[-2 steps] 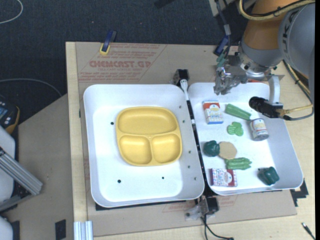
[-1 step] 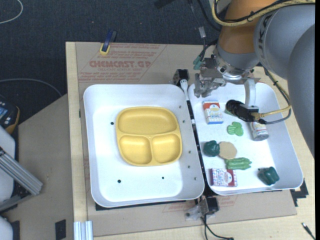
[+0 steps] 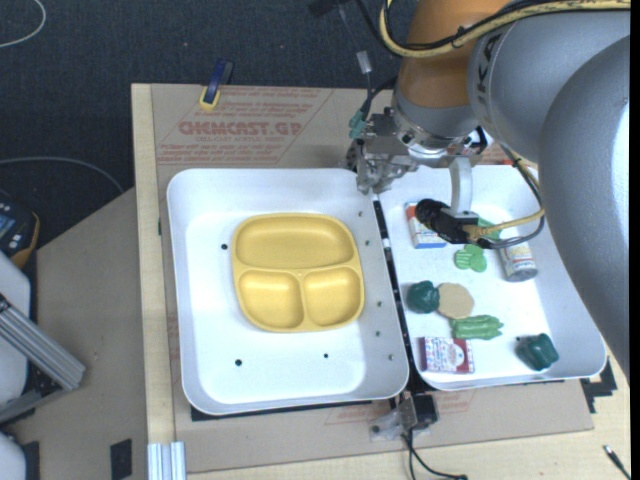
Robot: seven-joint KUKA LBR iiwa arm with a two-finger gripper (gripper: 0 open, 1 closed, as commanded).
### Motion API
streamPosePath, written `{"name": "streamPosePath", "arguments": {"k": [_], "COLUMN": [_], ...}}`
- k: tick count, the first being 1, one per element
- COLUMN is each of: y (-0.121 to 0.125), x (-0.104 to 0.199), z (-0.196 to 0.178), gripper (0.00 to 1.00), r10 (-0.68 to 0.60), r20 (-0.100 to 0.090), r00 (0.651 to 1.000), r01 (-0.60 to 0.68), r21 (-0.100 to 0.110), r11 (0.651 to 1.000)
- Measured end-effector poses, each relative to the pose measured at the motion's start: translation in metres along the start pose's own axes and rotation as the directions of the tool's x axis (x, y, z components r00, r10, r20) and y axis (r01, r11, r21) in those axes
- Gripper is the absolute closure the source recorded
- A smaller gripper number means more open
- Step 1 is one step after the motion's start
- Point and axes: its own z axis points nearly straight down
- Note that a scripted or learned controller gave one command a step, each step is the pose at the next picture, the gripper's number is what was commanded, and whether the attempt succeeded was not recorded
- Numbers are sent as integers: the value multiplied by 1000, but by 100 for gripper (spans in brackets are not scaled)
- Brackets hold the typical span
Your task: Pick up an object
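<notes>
Small things lie scattered in the right bin (image 3: 515, 303): a red-and-white box (image 3: 428, 230) near its far left corner, a can (image 3: 518, 261), a tan disc (image 3: 456, 300) mid-floor and a packet (image 3: 446, 354) by its near edge. The jaws hang over its far left rim; released or clenched, I cannot tell. Bare floor shows between the things.

The arm (image 3: 565, 98) is a thick, smooth, rounded grey casing, glossy enough to carry pale highlights. The orange band (image 3: 450, 13) is a bulging, dome-like ring. Just below the orange band sits a narrower grey wrist collar (image 3: 435, 118). A yellow cable (image 3: 387, 23) loops around the top and left of the orange band, with a black one beside it. Further below the orange band, the hand (image 3: 375, 168) is a small cluster of bare grey metal parts, with a touch of green on its left side.
</notes>
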Motion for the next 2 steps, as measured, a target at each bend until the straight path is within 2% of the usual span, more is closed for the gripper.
{"name": "streamPosePath", "arguments": {"k": [1, 2], "y": [-1, -1], "x": [41, 38], "z": [-25, -23], "gripper": [100, 100], "r10": [1, 5], "r20": [0, 2], "r00": [1000, 1000], "r01": [-1, -5], "r21": [-5, -2], "r11": [1000, 1000]}}
